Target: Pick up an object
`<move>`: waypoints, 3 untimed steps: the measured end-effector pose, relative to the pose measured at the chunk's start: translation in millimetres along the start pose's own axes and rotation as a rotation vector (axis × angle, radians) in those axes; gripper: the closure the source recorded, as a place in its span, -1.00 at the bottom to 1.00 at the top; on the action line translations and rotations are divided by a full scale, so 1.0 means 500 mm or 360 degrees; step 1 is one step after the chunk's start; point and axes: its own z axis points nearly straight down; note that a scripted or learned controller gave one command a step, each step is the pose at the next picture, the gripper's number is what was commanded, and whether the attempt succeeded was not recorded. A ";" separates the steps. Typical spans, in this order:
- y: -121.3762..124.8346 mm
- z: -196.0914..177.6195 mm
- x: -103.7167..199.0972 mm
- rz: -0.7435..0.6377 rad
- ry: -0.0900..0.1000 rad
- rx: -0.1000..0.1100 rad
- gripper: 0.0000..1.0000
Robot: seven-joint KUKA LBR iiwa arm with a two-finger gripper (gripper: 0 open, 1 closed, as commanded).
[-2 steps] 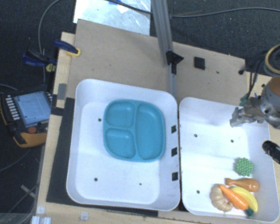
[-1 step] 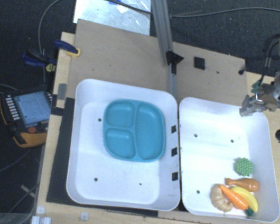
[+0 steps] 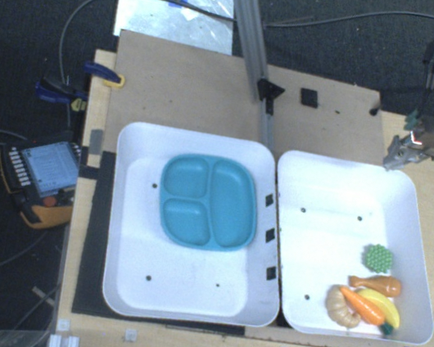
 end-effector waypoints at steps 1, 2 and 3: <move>-0.018 0.015 0.122 -0.0004 0.0004 0.0010 1.00; -0.032 0.039 0.223 -0.0004 0.0005 0.0011 1.00; -0.051 0.053 0.318 -0.0004 0.0004 0.0011 1.00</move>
